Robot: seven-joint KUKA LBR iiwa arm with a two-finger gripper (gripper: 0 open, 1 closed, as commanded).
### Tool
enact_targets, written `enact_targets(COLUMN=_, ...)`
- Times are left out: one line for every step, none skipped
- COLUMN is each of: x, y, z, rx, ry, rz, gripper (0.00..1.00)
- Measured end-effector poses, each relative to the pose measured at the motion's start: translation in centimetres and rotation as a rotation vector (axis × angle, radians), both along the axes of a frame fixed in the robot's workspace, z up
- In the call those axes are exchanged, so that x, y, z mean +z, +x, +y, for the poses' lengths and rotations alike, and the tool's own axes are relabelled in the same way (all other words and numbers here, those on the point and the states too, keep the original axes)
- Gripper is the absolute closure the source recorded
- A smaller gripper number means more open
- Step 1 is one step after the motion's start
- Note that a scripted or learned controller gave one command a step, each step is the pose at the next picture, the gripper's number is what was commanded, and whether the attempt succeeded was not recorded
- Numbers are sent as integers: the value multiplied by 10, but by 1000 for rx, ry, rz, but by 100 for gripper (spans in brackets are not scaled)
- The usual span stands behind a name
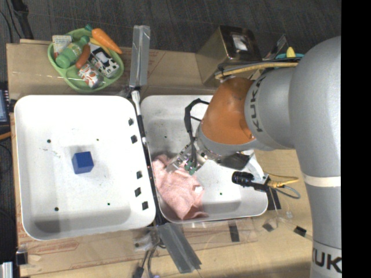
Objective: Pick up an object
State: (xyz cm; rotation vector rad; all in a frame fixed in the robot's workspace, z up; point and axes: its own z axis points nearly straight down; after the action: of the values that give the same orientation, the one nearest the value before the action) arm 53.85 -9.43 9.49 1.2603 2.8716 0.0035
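gripper (184, 164) down in right bin (232, 210), touching top edge of pink cloth (177, 191), finger opening cannot tell, blue cube (83, 161) in left bin (35, 155), well apart from cloth

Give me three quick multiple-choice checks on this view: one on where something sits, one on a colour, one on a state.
1. Where is the small blue cube?
A. In the left white bin
B. In the right white bin
C. In the green bowl of toy food

2. What colour is the crumpled cloth?
A. Yellow
B. Pink
C. Black

3. How does the gripper stand?
A. Raised high over the left bin
B. Parked off the bench
C. Low in the right bin, at the cloth's upper edge

Answers: 1 A, the cube sits alone on the left bin's floor. 2 B, the cloth is pale pink. 3 C, its tip meets the cloth's top edge.
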Motion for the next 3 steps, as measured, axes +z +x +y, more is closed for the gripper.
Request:
enact_targets(x=0, y=6, z=-5, rx=-339, ry=2, rz=1, gripper=0)
enact_targets(x=0, y=6, z=-5, rx=-339, ry=2, rz=1, gripper=0)
enact_targets(x=1, y=-22, z=-20, rx=-385, ry=3, rz=-2, gripper=0)
